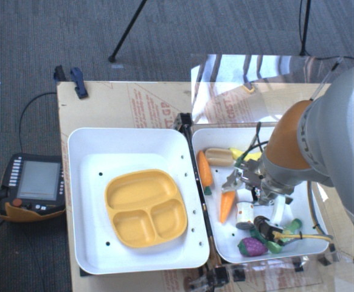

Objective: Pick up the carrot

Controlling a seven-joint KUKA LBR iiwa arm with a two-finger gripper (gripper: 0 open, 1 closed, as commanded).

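Claw (245, 181), its grip state impossible to tell, hovers just right of two tapered orange plastic carrots (227, 206), both lying roughly lengthwise, nearly upright in view.

Bright even light, glare on clear panel (250, 81), slightly soft focus.

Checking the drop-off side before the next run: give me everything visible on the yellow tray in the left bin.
The yellow tray is a rounded-rectangle divided plate, smooth and matte like plastic. It has three compartments: one long one across the far side, two smaller ones on the near side, split by raised ridges. It lies flat on the floor of the left bin, roughly centred and turned slightly off the bin's edges. Nothing lies in it, and it touches none of the bin walls.
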